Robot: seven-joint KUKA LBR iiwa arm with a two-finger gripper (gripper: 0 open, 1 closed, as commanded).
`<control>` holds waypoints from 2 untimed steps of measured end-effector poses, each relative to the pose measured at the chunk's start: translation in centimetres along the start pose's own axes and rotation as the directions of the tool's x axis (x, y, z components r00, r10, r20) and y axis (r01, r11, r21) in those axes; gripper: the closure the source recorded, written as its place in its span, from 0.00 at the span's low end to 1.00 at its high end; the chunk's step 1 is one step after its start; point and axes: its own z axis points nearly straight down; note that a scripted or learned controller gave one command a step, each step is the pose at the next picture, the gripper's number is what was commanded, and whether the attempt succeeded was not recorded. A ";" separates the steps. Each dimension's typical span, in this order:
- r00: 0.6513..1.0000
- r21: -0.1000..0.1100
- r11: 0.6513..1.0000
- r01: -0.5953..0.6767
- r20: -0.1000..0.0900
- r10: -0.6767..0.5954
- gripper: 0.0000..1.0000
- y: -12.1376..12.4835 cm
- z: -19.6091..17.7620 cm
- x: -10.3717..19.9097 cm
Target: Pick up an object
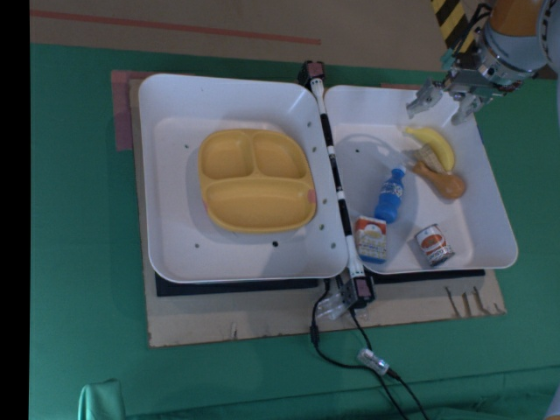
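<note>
The grey arm with its orange band reaches in from the upper right, and its claw [444,104] hangs over the far edge of the right-hand shallow white bin [490,201], its two fingers spread apart and released, with nothing between them. Just below the claw, inside that bin, lies a yellow banana [435,145], curved and near the far right corner; touching its near side is a brown toy chicken drumstick [442,180], angled toward the right wall. Toward the middle of the same bin a small blue bottle with a white label [390,194] lies tilted, and just in front of it sits a small white carton with an orange-and-blue print [372,238], close to the divider between the bins. To the right of the carton, apart from it, a small red-labelled tin can [433,245] lies on its side near the front rim. The left-hand shallow white bin [166,234] holds a yellow plastic plate with three compartments [256,180], lying flat near its centre. Both bins rest on a sheet of brown cardboard [236,326] on the green-covered desk [79,234], and black cables [350,344] trail off from the front of the divider.
</note>
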 end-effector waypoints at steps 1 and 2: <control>1.000 -0.002 1.000 0.002 -0.004 -0.002 0.00 -1.6 8.7 -1.2; 1.000 -0.015 1.000 -0.002 0.006 0.002 1.00 -1.3 7.0 -1.5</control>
